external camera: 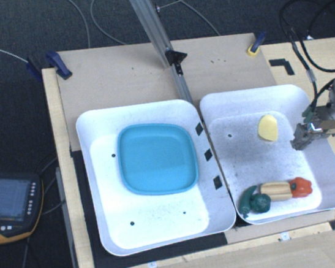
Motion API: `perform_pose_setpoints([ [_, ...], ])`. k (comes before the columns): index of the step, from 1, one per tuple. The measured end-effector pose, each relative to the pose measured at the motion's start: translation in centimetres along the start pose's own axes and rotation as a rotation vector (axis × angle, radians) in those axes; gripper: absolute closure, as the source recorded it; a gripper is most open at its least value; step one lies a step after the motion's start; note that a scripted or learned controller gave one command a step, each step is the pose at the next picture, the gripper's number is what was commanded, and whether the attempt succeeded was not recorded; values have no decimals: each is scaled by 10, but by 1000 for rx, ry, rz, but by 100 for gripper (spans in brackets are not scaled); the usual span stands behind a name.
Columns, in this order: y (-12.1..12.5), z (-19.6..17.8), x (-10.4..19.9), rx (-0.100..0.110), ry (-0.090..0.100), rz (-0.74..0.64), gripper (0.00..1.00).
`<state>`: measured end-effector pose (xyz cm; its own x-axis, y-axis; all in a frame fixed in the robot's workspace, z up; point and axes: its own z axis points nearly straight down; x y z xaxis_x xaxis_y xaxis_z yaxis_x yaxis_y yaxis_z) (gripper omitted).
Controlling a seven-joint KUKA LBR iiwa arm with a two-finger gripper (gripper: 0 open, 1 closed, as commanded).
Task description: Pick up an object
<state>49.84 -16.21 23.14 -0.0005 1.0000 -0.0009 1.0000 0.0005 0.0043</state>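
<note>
- The jaws [300,138] hung at the right edge of the right-hand white bin [246,97], low over its floor. I could not tell how they stood, and nothing showed between them.
- A small yellow object [268,128], rounded like a lemon wedge or a piece of toy cheese, lay just to the camera's left of the jaws, near but apart from them.
- Further toward the camera from the jaws, along the bin's near wall, three things sat in a touching row: a green toy vegetable [254,201], a tan wooden cylinder [276,191] and a red toy pepper or tomato [301,187].
- Well to the camera's left of the jaws, in the left-hand white bin [97,165], lay a blue square plate [157,158].
- My judgement of the risks: the yellow piece was small and rounded, so an off-centre closing could squirt it aside. The jaws sat close to the bin's right wall and could catch it. Going for the crowded row could nudge neighbours or pinch two at once.
</note>
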Motion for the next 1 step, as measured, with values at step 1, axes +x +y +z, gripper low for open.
perform_pose_setpoints([
  [1, 2, 7, 49, 4, 2, -4, 100],
])
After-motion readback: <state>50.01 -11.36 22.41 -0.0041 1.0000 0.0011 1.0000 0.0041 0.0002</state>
